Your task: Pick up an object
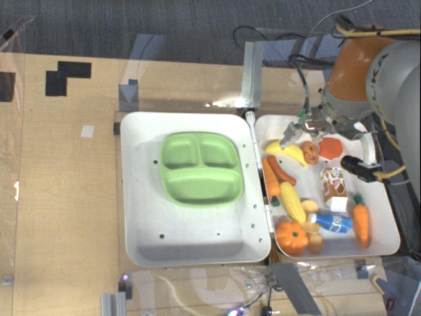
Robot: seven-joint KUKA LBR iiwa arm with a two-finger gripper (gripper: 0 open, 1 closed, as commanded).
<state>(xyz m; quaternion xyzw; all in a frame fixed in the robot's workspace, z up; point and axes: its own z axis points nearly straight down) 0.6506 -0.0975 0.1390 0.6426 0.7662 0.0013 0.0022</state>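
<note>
My gripper [300,133] hangs low over the back left part of the right bin [388,245]. It is open, with nothing between its fingers. Just in front of it lie a yellow banana [285,151] and a small orange-brown donut [309,153]. A red piece [331,147] sits to the right of the donut. Further forward lie an orange hot dog [275,174], a corn cob [292,201], a brown and white packet [333,182], a blue bottle [335,224], a carrot [361,224] and a pumpkin [291,237].
The left bin [145,242] holds a green divided tray [200,168]. A metal post [252,74] stands behind the wall between the bins. The arm's grey and orange body [368,71] and its cables cover the right bin's back right corner.
</note>
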